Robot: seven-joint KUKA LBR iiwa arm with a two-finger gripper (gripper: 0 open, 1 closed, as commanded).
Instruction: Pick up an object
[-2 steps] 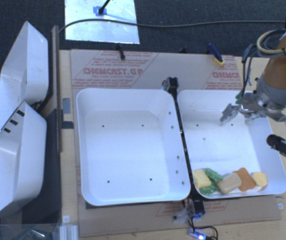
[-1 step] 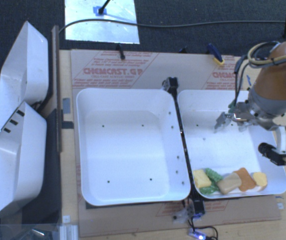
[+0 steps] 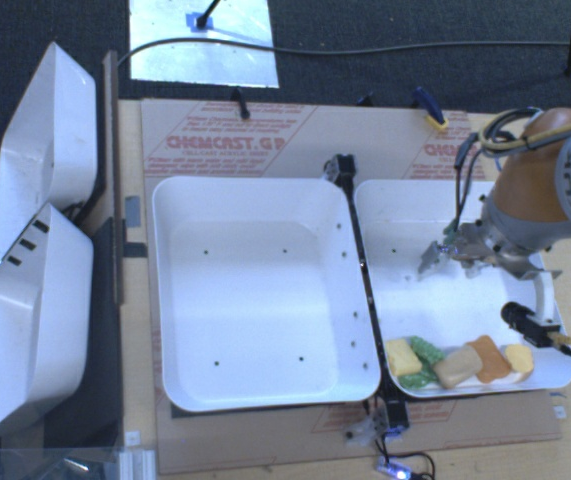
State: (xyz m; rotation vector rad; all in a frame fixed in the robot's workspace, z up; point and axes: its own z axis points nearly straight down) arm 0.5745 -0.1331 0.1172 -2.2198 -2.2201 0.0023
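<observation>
Along the front edge of the right bin [image 3: 405, 218] lies a row of small objects: a yellow block [image 3: 401, 356], a green piece [image 3: 424, 358], a tan block [image 3: 457, 367], an orange block [image 3: 489, 357] and a pale yellow piece [image 3: 519, 359]. My gripper [image 3: 441, 255] hangs over the middle of that bin, behind the row and well apart from it. Its fingers [image 3: 429, 259] point left and nothing shows between them.
The left bin [image 3: 255, 298] sits beside the right one, split from it by a black divider [image 3: 357, 258]. Two spare white bins [image 3: 35, 238] lean at the far left. A black part with a cable [image 3: 527, 325] sticks out near the right bin's right rim.
</observation>
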